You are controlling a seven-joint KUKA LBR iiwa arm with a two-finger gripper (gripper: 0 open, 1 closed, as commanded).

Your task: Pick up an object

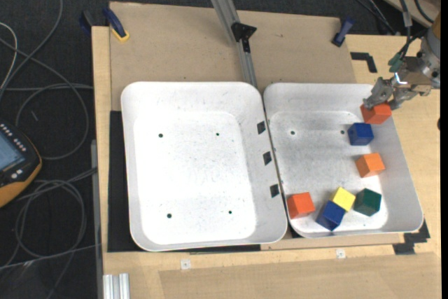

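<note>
Nearest me, along front rim of right bin [413,210]: orange block [301,204], blue block [330,215], yellow block [344,197], green block [367,202], packed close. Mid-bin, second orange block [370,164], then another blue block [360,133], each apart.

Farthest: red block [378,112] sat at far right rim, gripper [384,96] right over it, touching or nearly. I couldn't tell gripper state.

I judged block light, rigid, smooth-faced, slip-prone; best pinched across two flat opposite sides, mid-height, rim permitting.

Left bin [133,150] alongside.
</note>
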